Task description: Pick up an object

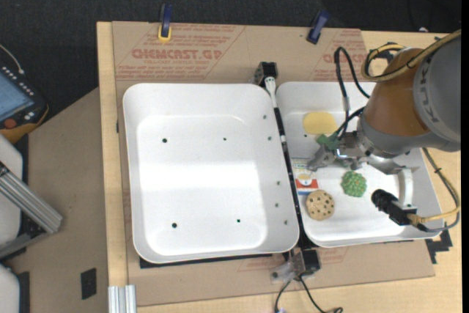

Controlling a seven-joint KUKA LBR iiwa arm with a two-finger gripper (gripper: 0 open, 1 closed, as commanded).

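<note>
— Gripper point(327, 152) low in the right bin point(381, 231), beside the yellow disc point(317, 122). Open or closed?
— Cannot tell. Better to centre over the disc, drop straight, then squeeze gently before lifting.

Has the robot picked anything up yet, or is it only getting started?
Not yet, as far as I can see. The gripper is down in the right bin, beside the yellow thing. The cookie and the green ball lie on the bin floor. Grabbing one and lifting it is left.
</note>
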